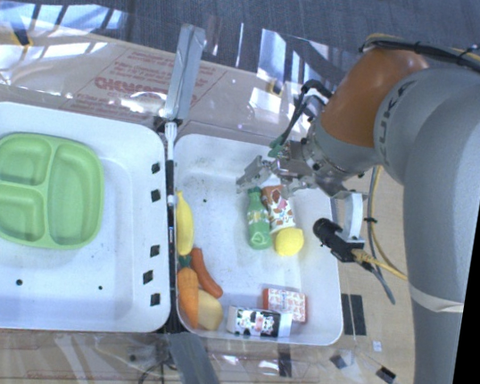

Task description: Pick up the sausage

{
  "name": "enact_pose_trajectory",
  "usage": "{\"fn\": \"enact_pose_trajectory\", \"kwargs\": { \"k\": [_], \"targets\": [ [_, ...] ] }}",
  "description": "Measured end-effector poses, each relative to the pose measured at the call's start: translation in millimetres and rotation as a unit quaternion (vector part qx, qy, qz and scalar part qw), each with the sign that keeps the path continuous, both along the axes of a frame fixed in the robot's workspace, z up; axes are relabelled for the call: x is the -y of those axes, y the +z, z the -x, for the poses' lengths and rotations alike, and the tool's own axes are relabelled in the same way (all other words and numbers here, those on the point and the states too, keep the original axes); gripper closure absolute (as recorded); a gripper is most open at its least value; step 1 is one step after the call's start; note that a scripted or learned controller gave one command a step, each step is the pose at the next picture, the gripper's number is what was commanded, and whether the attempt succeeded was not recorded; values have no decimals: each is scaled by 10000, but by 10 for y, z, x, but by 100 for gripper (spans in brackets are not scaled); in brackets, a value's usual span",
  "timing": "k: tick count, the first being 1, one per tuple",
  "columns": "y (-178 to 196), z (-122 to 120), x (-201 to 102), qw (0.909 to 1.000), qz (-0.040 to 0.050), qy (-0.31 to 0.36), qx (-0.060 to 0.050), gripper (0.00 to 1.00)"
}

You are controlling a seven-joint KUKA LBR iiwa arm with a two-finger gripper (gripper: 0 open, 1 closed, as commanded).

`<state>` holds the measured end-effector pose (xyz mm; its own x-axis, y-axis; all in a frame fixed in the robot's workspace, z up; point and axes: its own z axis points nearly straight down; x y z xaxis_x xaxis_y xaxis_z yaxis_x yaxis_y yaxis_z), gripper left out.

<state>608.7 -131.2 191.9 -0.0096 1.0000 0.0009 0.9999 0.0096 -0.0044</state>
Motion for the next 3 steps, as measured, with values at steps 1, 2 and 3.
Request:
{"fn": "enact_pose_trajectory", "kwargs": {
  "k": [1,2,3],
  "targets": [
    [-768,503,166,9878,2,-1558,-10,0],
    [-767,503,168,9877,3,-1561,-8,0],
    [-1006,834,-213,9992,1,-387,7,0]
  ]
}}
